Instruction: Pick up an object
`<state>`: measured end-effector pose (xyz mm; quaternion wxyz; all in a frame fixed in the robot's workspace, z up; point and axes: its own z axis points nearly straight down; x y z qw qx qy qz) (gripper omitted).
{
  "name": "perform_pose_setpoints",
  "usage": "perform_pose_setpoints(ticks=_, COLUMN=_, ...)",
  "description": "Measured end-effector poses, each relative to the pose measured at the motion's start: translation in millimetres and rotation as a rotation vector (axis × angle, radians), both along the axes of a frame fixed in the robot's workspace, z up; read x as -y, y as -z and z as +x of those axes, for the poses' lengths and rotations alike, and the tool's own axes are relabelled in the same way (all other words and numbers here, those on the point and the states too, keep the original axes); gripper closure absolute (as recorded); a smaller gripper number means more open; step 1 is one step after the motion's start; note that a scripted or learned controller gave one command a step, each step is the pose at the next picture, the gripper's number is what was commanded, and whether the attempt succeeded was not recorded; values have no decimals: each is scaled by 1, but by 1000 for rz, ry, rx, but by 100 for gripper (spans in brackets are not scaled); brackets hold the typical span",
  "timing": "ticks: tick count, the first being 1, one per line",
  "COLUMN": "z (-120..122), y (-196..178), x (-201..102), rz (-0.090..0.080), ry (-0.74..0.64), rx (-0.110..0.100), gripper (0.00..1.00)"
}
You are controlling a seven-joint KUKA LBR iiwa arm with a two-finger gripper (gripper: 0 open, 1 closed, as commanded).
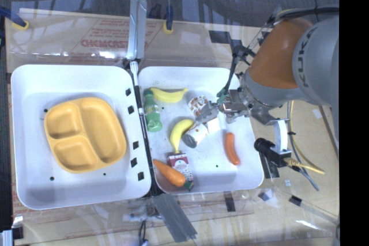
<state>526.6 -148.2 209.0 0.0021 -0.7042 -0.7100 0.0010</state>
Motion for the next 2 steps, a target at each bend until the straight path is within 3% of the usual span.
perform_pose_setpoints(ticks=1, z=37, y=111, x=-40, rz=-1, ry=27, rx=0, gripper=0)
perform_pose_setpoints(ticks=2, z=36, y=101, x=-40, rz=-1, ry=23, rx=-2, gripper=100)
